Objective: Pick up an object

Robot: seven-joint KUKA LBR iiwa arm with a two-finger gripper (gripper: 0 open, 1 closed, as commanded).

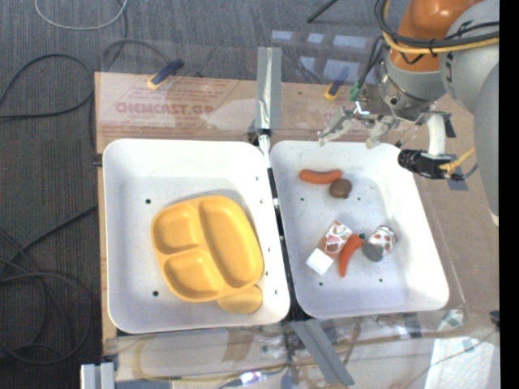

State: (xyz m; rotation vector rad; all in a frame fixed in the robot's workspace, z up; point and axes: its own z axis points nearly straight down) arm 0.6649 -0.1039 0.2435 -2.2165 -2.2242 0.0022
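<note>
- The left bin (122, 217) is a shallow white tray with rounded corners; it holds a glossy yellow plate (207, 245) with three compartments, set toward the bin's near right corner.
- A flat yellow-tan disc (242, 301) peeks from under the plate's near edge, touching it.
- The right bin (413, 274) matches the left one and holds small items.
- Near its far edge lie a smooth orange sausage shape (320, 176) and, just beside it, a round dark brown lump (340, 188).
- Toward the middle sit a red-and-white printed packet (331, 245), a slim orange-red carrot shape (349, 254) touching it, and a grey-and-red rounded piece (379, 243) just beside the carrot.
- The gripper (351, 133) hangs over the far edge of the right bin, its two thin metal fingers spread apart with nothing between them, apart from every item.
</note>
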